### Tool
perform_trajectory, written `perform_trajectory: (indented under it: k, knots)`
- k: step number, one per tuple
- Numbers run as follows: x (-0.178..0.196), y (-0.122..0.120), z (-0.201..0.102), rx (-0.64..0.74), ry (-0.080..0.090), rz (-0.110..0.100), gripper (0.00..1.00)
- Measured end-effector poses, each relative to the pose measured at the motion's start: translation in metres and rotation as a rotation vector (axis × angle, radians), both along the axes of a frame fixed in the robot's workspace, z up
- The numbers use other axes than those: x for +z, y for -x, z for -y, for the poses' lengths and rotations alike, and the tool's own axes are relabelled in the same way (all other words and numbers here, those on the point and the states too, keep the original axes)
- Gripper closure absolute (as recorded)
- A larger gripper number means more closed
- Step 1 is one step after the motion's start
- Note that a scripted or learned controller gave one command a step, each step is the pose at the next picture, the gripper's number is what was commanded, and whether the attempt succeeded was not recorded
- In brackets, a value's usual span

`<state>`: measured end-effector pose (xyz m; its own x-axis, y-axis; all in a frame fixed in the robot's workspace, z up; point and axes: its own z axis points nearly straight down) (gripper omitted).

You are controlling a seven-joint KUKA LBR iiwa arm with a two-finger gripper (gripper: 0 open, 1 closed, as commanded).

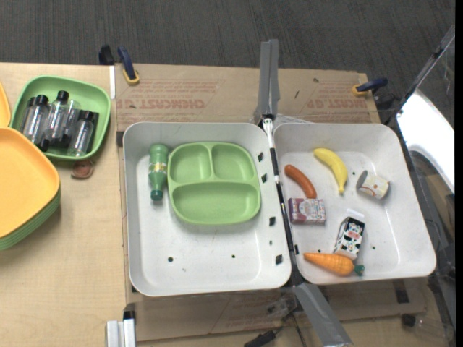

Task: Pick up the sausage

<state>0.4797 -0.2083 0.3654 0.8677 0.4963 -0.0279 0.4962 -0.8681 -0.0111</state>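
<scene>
We see the sausage [300, 181] lying free in the right bin [405, 266], near its left wall, beside the banana [332, 168] and above a small box [307, 211]. The fingers' state, we cannot tell. Yellow plates [25, 186] are cut off at left.

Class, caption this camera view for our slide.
Reddish-brown sausage lies in the right white bin beside a yellow banana.

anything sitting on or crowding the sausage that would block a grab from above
Nothing visible lies on the sausage; its top is bare. It lies in the right bin near the left wall. The closest things are the small pink box just below it and the banana to its right, both apart from it.
</scene>
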Motion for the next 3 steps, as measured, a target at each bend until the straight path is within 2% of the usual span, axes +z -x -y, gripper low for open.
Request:
perform_trajectory:
  k: [3]
  knots:
    - [0.021,-0.001,0.002,0.007,0.003,-0.019,1.00]
